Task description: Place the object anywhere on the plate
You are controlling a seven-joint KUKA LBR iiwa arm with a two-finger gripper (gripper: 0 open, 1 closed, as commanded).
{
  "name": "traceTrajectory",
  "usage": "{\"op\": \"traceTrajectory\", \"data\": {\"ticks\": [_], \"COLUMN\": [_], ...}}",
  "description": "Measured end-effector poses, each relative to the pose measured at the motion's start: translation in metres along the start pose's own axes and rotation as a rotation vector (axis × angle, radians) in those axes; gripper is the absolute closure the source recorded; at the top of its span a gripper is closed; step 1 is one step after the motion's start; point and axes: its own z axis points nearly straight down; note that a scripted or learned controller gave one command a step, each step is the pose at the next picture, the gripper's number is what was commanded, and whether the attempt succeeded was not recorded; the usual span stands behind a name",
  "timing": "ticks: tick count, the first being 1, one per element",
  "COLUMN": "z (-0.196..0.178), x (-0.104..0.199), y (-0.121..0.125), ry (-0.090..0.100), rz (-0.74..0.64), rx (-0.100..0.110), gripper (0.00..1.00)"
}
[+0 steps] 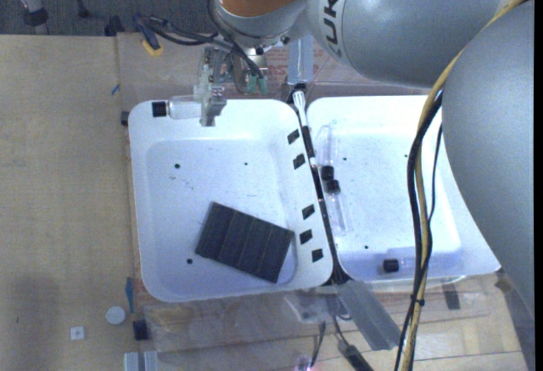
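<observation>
The plate [244, 242] is a dark grey ribbed rectangle lying flat and slightly turned in the near part of the left bin [161, 191]. My gripper [248, 87] hangs under the orange band, over the far rim of the left bin and well beyond the plate. A small green and red shape shows at the gripper's middle; I cannot tell whether it is a held object or part of the tool. A small black piece [331, 185] lies in the right bin [424, 191] near the divider.
Another small black piece [390, 265] sits at the right bin's near wall. The grey arm covers the upper right, and its cable [417, 191] hangs over the right bin. Black tabs line the divider [312, 191]. Loose bits lie on the bench at lower left.
</observation>
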Motion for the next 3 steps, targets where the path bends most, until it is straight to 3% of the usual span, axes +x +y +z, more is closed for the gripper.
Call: {"op": "traceTrajectory", "data": {"ticks": [1,2,3], "z": [0.029,0.031,0.046], "x": [0.001,0.001,0.000], "y": [0.000,0.000,-0.001], "ry": [0.005,0.004,0.004], "rz": [-0.092,-0.325,-0.654], "rx": [0.001,-0.001,-0.002], "gripper": [1.00,1.00,1.00]}}
